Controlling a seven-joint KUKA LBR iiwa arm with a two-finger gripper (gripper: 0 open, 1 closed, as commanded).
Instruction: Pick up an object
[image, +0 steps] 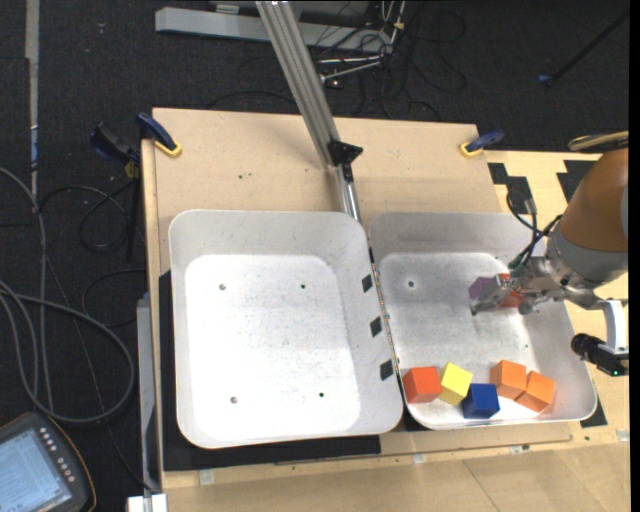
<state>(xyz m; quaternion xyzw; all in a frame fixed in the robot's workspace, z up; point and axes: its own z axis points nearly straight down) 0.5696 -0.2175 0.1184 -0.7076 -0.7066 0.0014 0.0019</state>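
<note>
Camera view: you see the gripper (500, 296) low over the right bin (430, 262), near that bin's right wall and toward its far half. A small purple block (485, 289) sits at the gripper's tip, touching it or just beside it, with a spot of red-orange right next to it. You cannot tell from this angle whether the block lies between the fingers, nor whether they are apart or together. The grey wrist leads back to the right, and the orange band (600, 205) sits above it at the frame's right side.

Along the near wall of the right bin you find five more blocks in a loose row. From left to right: an orange block (423, 383), a yellow block (456, 383), a blue block (481, 400), and two orange blocks (524, 384) touching each other near the near-right corner. The yellow and blue blocks touch. All five lie well apart from the gripper.

The left bin (200, 240) stands just beside the right bin on the wooden bench (250, 150).
</note>
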